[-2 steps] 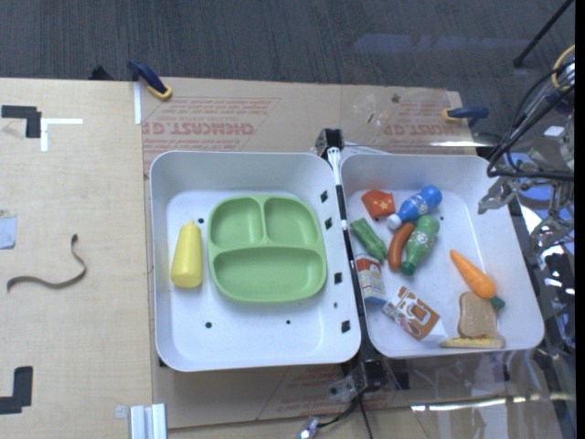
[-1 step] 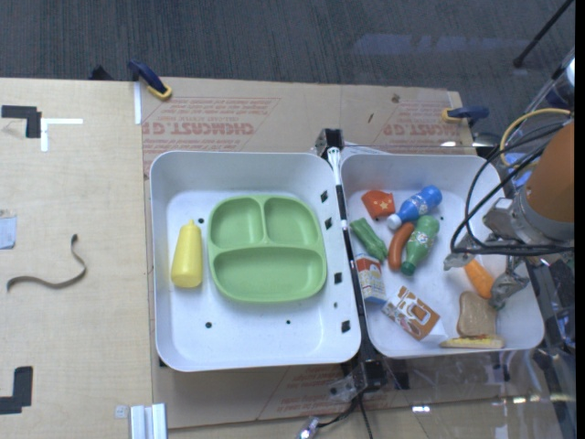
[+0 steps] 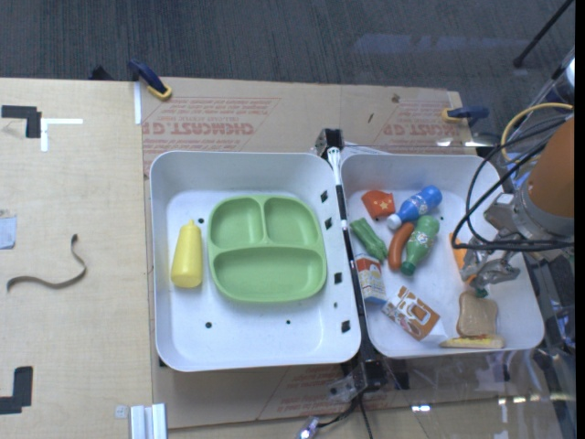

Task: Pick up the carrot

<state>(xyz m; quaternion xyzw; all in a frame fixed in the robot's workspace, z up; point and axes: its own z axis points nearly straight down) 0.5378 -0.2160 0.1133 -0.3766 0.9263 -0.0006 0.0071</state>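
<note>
Orange and smooth, the carrot (image 3: 399, 244) lies in the right bin (image 3: 521, 323), tucked between the green bottle (image 3: 420, 243) and a green pepper (image 3: 369, 239). It looks light, rigid plastic; best pinched mid-body. Right of the carrot, the gripper (image 3: 482, 273) hovers, how wide I can't tell.

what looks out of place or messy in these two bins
Nothing is spilled or broken. The right white bin holds a loose jumble: an orange carrot lying between a green bottle and a green pepper-like piece. The left white bin is tidier, with a green divided plate and yellow bottle.
</note>
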